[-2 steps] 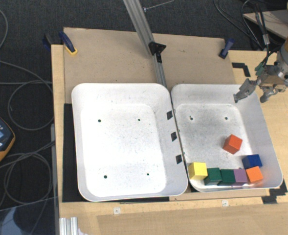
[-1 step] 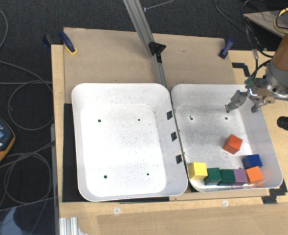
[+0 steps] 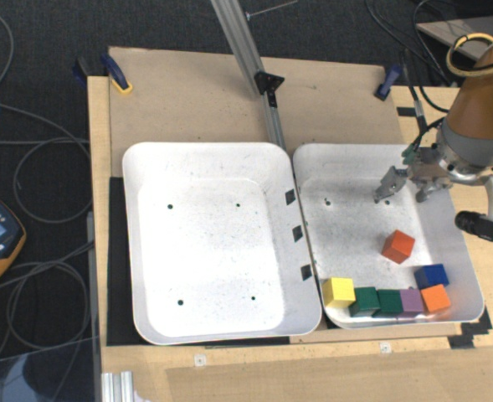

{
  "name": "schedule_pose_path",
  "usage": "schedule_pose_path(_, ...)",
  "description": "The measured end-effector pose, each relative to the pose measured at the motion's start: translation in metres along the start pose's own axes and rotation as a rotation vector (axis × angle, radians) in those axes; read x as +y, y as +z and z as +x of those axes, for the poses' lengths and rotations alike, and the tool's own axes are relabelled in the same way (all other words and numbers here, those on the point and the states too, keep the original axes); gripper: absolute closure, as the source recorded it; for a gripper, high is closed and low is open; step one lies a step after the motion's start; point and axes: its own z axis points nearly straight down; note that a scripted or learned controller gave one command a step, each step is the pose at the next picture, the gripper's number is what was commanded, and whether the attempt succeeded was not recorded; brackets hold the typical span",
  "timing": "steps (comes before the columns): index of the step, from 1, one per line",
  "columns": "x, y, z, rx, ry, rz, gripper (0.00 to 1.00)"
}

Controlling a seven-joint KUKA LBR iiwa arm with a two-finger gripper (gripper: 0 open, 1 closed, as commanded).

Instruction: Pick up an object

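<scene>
Dark carpet strewn with cables surrounds the table (image 3: 229, 82), which carries two white bins side by side. Going left to right, the left bin (image 3: 146, 224) comes first, then the right bin (image 3: 346, 174), where all the blocks lie. Along its near edge runs a row: yellow block (image 3: 340, 291), green block (image 3: 365, 300), another green block (image 3: 389, 301), purple block (image 3: 412, 300) and orange block (image 3: 435, 297), with a blue block (image 3: 431, 275) just behind. The red block (image 3: 398, 246) sits alone, well apart from the row, so it looks the easiest pick.

The pincer (image 3: 405, 185) hangs over the bin's far half, its fingers spread apart with nothing between them. The red block lies at about six o'clock from it, near but not under it. A good approach would centre over the block, square the fingers to its faces, then descend straight.
</scene>
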Motion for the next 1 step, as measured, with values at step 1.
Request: schedule_pose_path(1,0.0013,-0.0142,-0.0003,-0.001,0.001,-0.007,1.0)
